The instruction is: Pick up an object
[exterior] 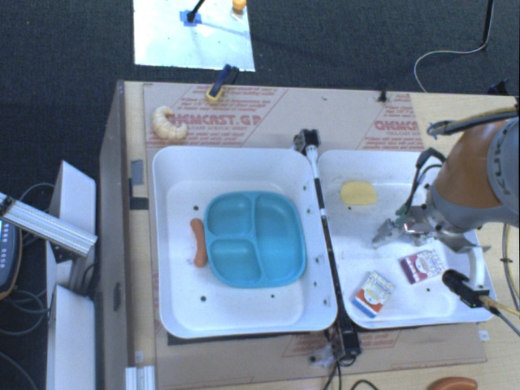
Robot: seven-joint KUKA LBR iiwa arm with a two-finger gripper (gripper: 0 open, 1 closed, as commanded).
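Dark carpet all around, and in the middle sits the worktop (268,108), a cardboard-topped bench carrying two shallow white bins side by side. Left bin (175,299) has a blue divided plate (254,238) pretty much dead centre, with an orange hot-dog-looking toy (198,243) lying just beside the plate's left edge, running top to bottom.

Right bin (422,315) is where the arm is. It comes in from the right, grey body with the orange band (473,169) bulging above the wrist, bent down so the end effector (398,227) sits low over the middle of the bin, pointing left-ish. You can see a metal finger (384,232) sticking out toward the left, but I honestly can't tell if the fingers are spread or pressed together, and nothing is visibly between them.

Stuff in that bin: a flat yellow piece (358,192) near the top left, apart from the end effector; a small red-and-white packet (422,266) just below and to the right of it; and a white carton with blue and red print (373,292) near the bottom edge.

Up on the cardboard behind the left bin there's a pale curled toy (169,123) and a yellow-and-blue tool (221,83).
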